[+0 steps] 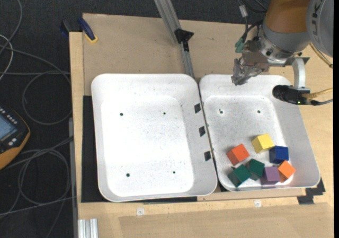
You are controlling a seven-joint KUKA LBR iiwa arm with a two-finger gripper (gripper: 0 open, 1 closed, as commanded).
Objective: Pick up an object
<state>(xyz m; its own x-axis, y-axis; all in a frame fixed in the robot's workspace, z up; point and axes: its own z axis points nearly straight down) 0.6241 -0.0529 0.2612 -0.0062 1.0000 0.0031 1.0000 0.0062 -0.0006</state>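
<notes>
Approach step: the jaws (241, 79) hang over the right bin's (296, 125) far rim, pinching nothing I can see; spread or pressed together, I can't tell. The coloured blocks (259, 164) huddle well below them, at the near edge. Next move needs a reach there and a descent.

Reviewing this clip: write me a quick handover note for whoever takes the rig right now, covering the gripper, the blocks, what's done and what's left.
Gripper: above the far rim of the right bin, nothing visible between its fingers.
Blocks: all clustered in the right bin's near corner: yellow block, blue block, two orange blocks, two green blocks, purple block.
Left bin: sits beside the right bin.
Done: no pick yet.
Left: move toward the cluster, descend, grasp one block, lift.
</notes>
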